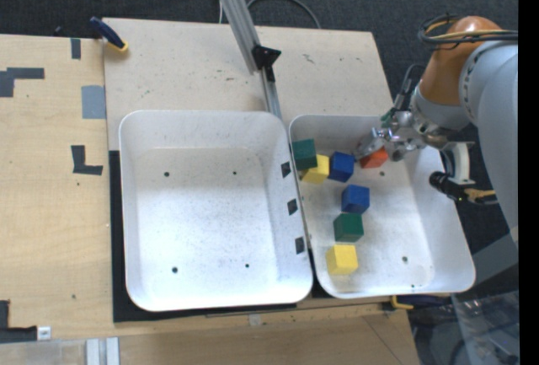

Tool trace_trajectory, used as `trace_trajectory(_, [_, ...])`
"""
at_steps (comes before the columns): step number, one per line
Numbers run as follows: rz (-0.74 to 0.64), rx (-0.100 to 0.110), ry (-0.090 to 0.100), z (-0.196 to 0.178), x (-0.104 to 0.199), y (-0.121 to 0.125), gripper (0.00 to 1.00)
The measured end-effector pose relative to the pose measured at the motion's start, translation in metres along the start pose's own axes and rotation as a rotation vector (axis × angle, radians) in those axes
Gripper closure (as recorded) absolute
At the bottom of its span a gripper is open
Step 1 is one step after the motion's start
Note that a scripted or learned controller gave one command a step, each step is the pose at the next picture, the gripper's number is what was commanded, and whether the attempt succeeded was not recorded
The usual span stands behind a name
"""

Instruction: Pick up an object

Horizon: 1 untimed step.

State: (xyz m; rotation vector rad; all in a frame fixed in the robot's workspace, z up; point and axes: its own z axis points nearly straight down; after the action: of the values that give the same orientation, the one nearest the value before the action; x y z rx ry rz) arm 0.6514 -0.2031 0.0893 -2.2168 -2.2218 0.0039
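- The hand hangs over the right bin, pinching an orange block at the bin's far side.
- The block looks small, rigid and light; flat opposite faces suit the grip, though a smooth surface may slip.

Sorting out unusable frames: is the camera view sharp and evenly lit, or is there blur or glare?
Camera view: even, soft light, only faint shadows under the blocks; no strong glare on the right bin; gripper region slightly soft, red block edges fuzzy.
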Motion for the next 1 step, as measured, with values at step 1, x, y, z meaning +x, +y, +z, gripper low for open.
trace_trajectory(1, [-0.002, -0.001, -0.002, -0.0122, 0.0002, 0.0006, 1.00])
